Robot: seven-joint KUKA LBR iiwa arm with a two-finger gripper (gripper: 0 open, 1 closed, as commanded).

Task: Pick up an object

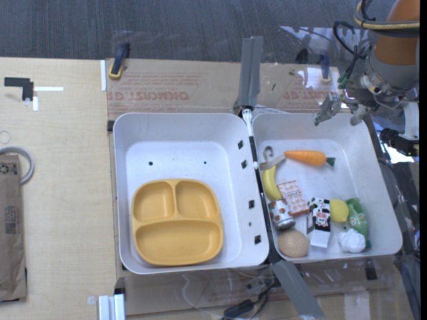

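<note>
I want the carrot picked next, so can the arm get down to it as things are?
Probably yes. The carrot lies alone in the right bin, apart from the banana, with nothing over it; the gripper hangs above the bin's far rim.

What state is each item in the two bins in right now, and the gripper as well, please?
Gripper: raised over the right bin's far edge, holding nothing.
Yellow divided plate: flat, right way up, in the left bin.
Carrot: lying on its side, apart from the rest.
Banana: lying along the right bin's left wall.
Small can: tipped on its side.
Lemon: resting among the pile.
</note>
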